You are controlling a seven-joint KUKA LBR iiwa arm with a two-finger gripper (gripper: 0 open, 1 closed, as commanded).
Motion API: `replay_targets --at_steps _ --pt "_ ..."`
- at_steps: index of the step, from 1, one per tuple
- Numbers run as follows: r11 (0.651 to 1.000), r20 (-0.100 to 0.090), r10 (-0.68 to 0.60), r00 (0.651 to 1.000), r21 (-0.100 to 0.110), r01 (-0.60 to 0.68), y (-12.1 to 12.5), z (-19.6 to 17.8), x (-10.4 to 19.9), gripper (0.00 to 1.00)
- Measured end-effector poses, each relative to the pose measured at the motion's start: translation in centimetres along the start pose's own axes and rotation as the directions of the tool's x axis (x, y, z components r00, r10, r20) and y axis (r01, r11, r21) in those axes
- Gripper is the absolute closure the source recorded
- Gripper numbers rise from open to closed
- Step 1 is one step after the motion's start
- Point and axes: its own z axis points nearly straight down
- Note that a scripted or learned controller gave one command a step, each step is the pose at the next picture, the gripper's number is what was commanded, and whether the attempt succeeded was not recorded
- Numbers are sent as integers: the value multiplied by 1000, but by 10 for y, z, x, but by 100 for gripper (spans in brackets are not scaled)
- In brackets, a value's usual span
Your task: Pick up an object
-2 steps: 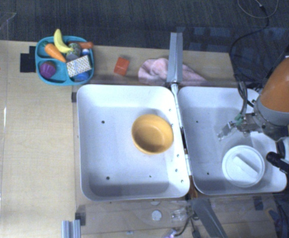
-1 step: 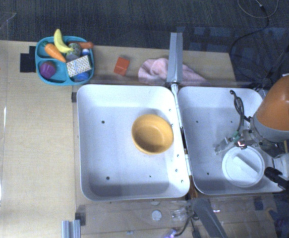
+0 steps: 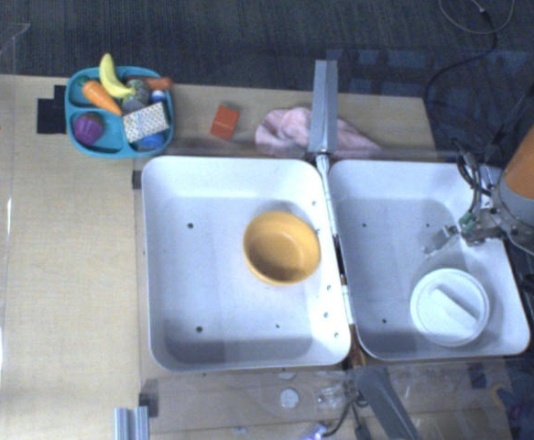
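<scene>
My gripper (image 3: 445, 238) hangs over the right bin (image 3: 386, 200), at the right side of the frame, its small grey tip pointing toward the left. I cannot tell how far it is spread; it is too small and blurred here, and I see nothing caught in it.

Two things in the bins could be picked up. The nearer one is a white round lid (image 3: 449, 306), lying flat in the lower right corner of the right bin, just below and slightly right of my gripper, close to it but apart. The other is a yellow bowl (image 3: 282, 247), sitting upright in the left bin (image 3: 193, 273), toward that bin's right wall, well apart from my gripper and to its left, with the wall between the bins in the way.

By count: two white bins side by side, one bowl, one lid.

Outside the bins, along the top of the bench, there is one blue tray (image 3: 111, 141) in the upper left of the frame holding toy food, among it one banana (image 3: 113, 78) and one carrot (image 3: 100, 95). Right of it lies one orange block (image 3: 224, 122), and then one pink cloth (image 3: 289, 131) bunched against the top edge of the bins.
</scene>
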Motion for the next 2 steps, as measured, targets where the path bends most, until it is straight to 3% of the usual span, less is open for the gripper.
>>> replay_targets --at_steps 1,2 --pt "995 0 101 995 0 -101 100 33 3 0" --pt "999 1 52 999 1 -52 -4 -37 0 0"
